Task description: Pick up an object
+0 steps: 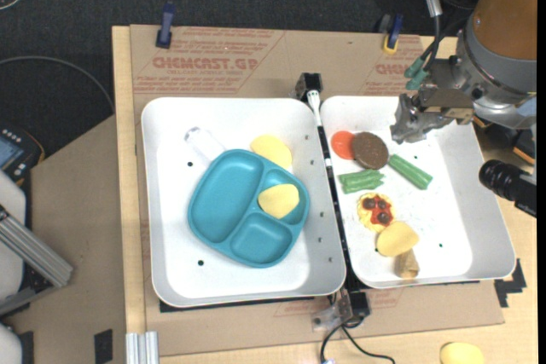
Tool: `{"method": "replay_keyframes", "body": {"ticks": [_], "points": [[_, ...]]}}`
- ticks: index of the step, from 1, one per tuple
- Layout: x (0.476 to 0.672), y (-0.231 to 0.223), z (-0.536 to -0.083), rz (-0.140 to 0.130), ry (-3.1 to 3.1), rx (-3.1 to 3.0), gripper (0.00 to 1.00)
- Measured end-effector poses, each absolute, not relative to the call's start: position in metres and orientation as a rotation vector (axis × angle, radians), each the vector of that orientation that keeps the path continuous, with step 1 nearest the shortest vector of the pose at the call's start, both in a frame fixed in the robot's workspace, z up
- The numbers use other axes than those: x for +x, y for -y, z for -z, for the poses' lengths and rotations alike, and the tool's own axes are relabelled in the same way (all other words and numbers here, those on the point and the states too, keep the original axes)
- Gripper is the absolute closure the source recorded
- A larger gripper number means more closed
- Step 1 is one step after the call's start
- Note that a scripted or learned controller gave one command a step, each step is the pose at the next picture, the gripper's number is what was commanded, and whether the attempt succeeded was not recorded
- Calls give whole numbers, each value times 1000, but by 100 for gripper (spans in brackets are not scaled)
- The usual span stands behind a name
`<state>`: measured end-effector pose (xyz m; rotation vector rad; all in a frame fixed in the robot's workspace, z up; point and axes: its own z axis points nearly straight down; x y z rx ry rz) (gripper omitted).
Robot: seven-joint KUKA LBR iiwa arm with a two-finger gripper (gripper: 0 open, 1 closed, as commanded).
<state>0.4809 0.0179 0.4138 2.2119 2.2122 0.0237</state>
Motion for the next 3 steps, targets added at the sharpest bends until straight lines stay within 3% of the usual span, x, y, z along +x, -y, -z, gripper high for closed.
{"method": "replay_keyframes", "body": {"ticks": [1, 2, 3], "points": [[478, 35, -302, 15, -2218, 2234, 100], [490, 83, -178, 16, -2221, 2234, 100], [480, 23, -294, -16, -2225, 2207, 100]]}}
